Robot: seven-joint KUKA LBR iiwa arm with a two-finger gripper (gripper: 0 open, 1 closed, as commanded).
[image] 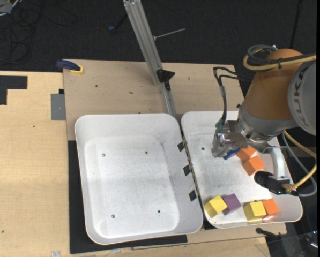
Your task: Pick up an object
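My gripper (222, 149) hangs low in the right bin (202, 138), in its upper middle part. A small blue piece (232, 153) shows right beside its tip, and an orange block (250, 161) lies just to the right of that. Whether anything sits between the fingers is hidden by the wrist. Along the bin's front lie a yellow block (216, 205) touching a purple block (231, 202), and further right a second yellow block (254, 210) against a small orange block (270, 206).
The left bin (130, 175) lies next to the right one, with black clips (185, 169) along the shared rim. A slanted aluminium rail (147, 42) rises behind the bins. Cables (277, 181) hang at the right bin's right side.
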